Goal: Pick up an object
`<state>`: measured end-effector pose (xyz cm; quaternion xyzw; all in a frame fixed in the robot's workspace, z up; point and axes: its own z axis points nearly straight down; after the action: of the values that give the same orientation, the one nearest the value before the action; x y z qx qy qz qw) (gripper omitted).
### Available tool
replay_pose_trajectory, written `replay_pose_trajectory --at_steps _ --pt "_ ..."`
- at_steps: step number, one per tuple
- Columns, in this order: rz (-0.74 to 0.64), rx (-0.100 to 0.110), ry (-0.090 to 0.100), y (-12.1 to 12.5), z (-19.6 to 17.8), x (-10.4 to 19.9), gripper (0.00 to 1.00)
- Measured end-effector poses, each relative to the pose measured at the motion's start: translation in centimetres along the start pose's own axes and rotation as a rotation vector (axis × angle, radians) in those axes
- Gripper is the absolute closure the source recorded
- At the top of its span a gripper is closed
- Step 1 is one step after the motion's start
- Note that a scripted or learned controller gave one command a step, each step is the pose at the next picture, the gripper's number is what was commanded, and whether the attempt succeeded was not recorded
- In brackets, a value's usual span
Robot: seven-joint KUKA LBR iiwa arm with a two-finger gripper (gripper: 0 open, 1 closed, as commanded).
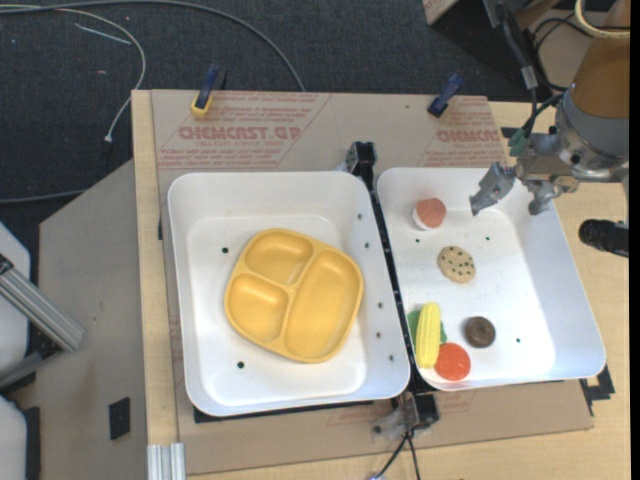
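Note:
My gripper [516, 195] hangs open over the far part of the right bin [545, 298], its two grey fingers spread with nothing between them. A pink-red round piece [431, 213] lies to its left in that bin. Below that sits a chocolate-chip cookie [457, 264]. Toward the bin's near edge lie a yellow corn cob [427, 333], a red tomato [452, 361] and a dark brown doughnut [480, 332].
The left bin [200, 298] holds a yellow divided plate [293, 294]. Blue clamps [207, 89] [445, 95] pin the cardboard at the back. A black clip [361, 155] sits between the bins at their far end.

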<state>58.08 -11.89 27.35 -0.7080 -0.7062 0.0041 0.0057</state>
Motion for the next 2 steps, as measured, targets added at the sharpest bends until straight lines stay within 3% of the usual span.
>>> replay_pose_trajectory --at_steps 1,2 --pt "-0.002 -0.012 -0.002 0.2 -0.7 0.0 0.0" --pt "-0.002 -0.006 0.0 0.6 5.6 0.1 0.0"
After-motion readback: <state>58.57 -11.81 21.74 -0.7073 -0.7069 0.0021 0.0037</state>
